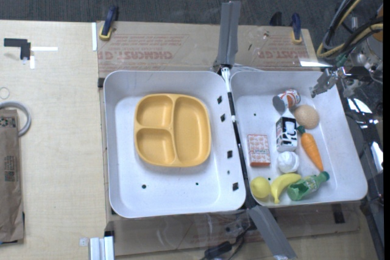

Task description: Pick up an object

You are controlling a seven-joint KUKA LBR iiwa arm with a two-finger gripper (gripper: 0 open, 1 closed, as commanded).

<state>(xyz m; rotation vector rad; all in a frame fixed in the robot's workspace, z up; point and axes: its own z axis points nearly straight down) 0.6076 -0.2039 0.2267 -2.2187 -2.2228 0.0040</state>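
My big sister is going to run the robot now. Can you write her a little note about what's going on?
Pincer: at the upper right edge of the right bin, holding nothing I can see; whether it is open is unclear.
Right bin: can, egg, carton, carrot, red box, lemon, banana, green bottle.
Left bin: yellow divided plate.
Done: nothing picked yet.
Left: grab one object.

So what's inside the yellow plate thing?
Nothing shows inside the yellow divided plate: its three sections look bare. It sits in the left bin. Whatever lies beneath the plate is covered.
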